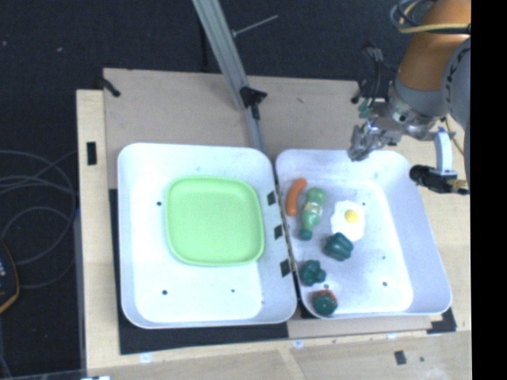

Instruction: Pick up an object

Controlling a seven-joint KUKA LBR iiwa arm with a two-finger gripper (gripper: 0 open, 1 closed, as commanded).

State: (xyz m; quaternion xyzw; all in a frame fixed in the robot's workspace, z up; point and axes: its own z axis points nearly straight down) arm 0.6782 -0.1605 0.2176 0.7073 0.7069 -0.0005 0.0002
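The right bin [396, 188] holds small toy foods: an orange carrot-like piece [295, 196], a pale green bottle-shaped piece [310, 210], a white fried egg with a yellow yolk [348, 219], a dark green pepper [338, 247], a green broccoli-like piece [310, 272] and a red and green piece [324, 301] at the front rim. My gripper [364, 146] hangs over the bin's far rim, above and to the right of the foods. Nothing shows between its fingers.
The left bin [142, 236] bears a light green square plate [214, 220]. A grey metal pole [226, 50] slants down to the gap between the bins. A black fitting [432, 178] juts out by the right bin's far right edge.
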